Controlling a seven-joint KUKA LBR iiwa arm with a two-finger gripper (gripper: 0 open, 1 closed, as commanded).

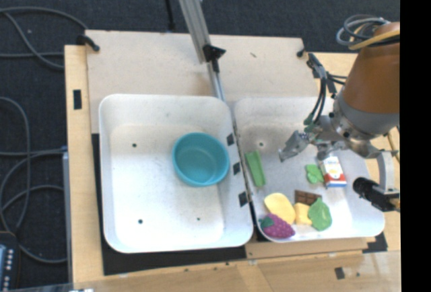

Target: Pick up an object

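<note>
Green stick [255,168] lengthwise along bin divider.

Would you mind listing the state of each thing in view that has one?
Teal bowl: upright, in the left bin.
Green stick: lying flat, right bin.
Purple grapes: resting in the near corner.
Small carton: lying below the gripper.

Bench [148,62] with two white bins [121,230]
</note>
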